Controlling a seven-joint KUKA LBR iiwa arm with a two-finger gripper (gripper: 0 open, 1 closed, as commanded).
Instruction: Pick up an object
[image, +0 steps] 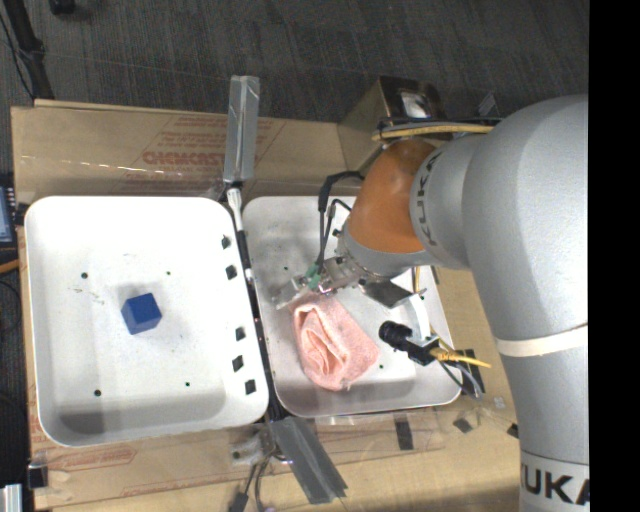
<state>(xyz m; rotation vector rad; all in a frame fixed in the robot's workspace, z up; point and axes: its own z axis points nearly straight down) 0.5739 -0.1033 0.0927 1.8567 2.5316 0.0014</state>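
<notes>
Camera view: pink cloth (333, 345) crumpled in right bin (262, 300), just below fingers (318, 280). Can't tell if they're spread or closed tbh. Looks soft, light, floppy, so pinch raised fold near top.

Hidden by the arm, cut by the edge

We see the arm (520, 250) run off the frame's bottom and cover the right bin's (270, 300) far corner; we cannot make out the pincer (318, 280) clearly.
</notes>
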